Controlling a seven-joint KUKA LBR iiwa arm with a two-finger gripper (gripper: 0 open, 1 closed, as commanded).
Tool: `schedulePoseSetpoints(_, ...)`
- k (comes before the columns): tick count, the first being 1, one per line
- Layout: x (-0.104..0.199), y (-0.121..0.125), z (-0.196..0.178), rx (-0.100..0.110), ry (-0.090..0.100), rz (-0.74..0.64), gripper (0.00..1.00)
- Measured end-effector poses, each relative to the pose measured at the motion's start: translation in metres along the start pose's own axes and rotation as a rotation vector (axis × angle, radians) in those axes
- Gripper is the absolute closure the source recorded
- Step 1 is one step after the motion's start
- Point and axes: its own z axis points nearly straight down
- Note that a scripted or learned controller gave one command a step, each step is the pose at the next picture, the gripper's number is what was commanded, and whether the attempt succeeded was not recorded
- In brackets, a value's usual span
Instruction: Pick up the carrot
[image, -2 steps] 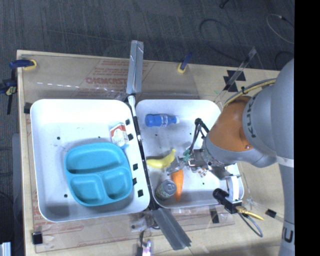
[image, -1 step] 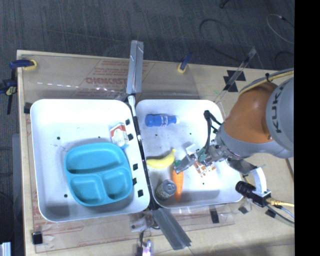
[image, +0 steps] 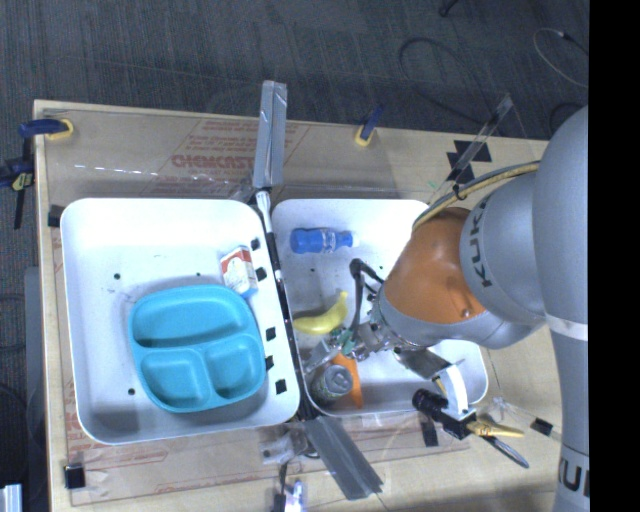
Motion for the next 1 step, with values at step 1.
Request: schedulePoseSetpoints(1, -0.0181, -0.0046, -0.0271, -0.001, -0.001, -0.185, 0.0)
